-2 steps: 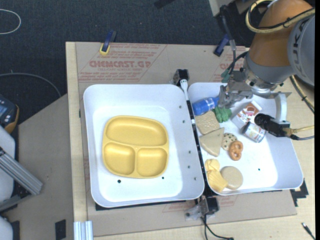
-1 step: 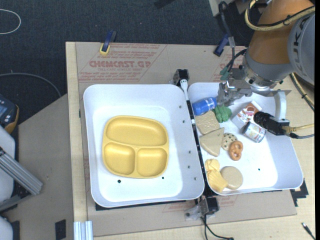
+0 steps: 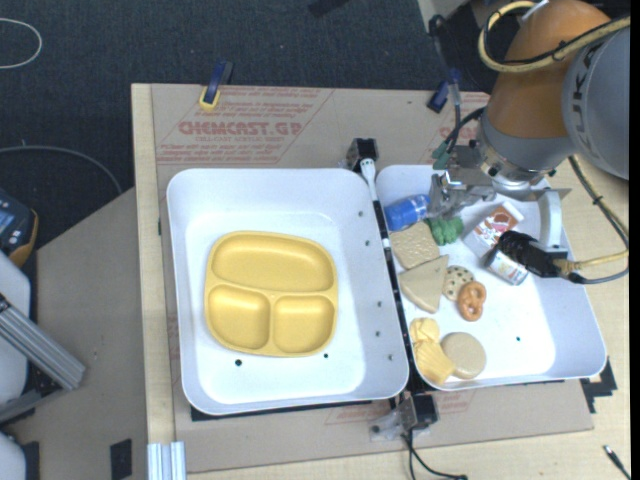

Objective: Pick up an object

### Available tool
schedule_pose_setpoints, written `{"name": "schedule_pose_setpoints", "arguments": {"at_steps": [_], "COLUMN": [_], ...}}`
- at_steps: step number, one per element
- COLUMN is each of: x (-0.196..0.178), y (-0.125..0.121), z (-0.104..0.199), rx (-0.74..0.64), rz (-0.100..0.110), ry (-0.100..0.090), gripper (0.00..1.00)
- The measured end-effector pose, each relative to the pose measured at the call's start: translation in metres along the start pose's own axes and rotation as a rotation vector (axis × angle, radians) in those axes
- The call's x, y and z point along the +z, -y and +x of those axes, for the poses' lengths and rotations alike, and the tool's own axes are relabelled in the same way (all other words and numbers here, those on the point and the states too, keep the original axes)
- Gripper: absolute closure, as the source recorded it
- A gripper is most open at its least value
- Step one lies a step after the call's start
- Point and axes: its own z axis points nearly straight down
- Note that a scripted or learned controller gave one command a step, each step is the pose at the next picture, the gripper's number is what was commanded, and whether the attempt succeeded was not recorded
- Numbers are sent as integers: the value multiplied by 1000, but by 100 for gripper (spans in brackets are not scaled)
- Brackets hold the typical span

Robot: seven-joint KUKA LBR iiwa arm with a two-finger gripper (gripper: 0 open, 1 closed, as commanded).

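My gripper [image 3: 450,196] hangs low over the far part of the right bin [image 3: 570,343], under the grey wrist with its orange band. Just below it lies a small green piece [image 3: 446,231], and a blue object [image 3: 405,211] sits to its left against the bin's wall. A red and white packet [image 3: 494,226] lies to its right. Nearer the front are two beige wedges [image 3: 421,282], a spotted cookie [image 3: 457,279], an orange pretzel [image 3: 472,301], a yellow piece [image 3: 424,334] and a tan disc [image 3: 463,353].
The left bin [image 3: 190,208] holds a yellow divided plate [image 3: 270,291]. The ridge where the two bins meet [image 3: 388,268] runs just left of the objects. The bench board [image 3: 250,123] extends behind both bins.
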Motion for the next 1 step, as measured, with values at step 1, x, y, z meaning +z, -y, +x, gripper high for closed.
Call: {"name": "schedule_pose_setpoints", "arguments": {"at_steps": [1], "x": [-15], "y": [10], "z": [-9], "rx": [1], "rz": [-3], "ry": [-1], "gripper": [100]}}
